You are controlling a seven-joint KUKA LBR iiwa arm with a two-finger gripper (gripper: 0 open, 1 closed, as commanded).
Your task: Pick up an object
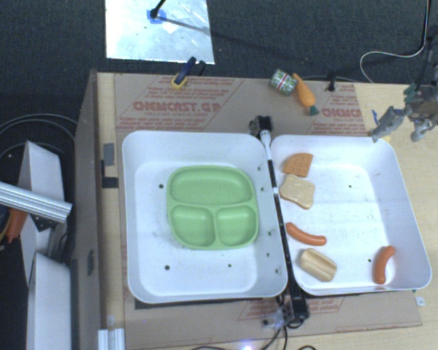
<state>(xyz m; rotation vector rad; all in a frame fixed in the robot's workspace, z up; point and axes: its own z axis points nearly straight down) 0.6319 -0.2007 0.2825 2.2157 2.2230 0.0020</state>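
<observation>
The pincer (403,125) hangs with fingers apart above the right bin's (403,195) far corner, well away from the sausage (382,264).

Toy foods (299,192) scattered flat in right bin (405,195).

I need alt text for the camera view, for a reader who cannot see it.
Two white bins sit side by side: the left bin holds a green divided plate, the right bin holds toy bread pieces and two sausages. The gripper hovers beyond the right bin's far corner.
</observation>
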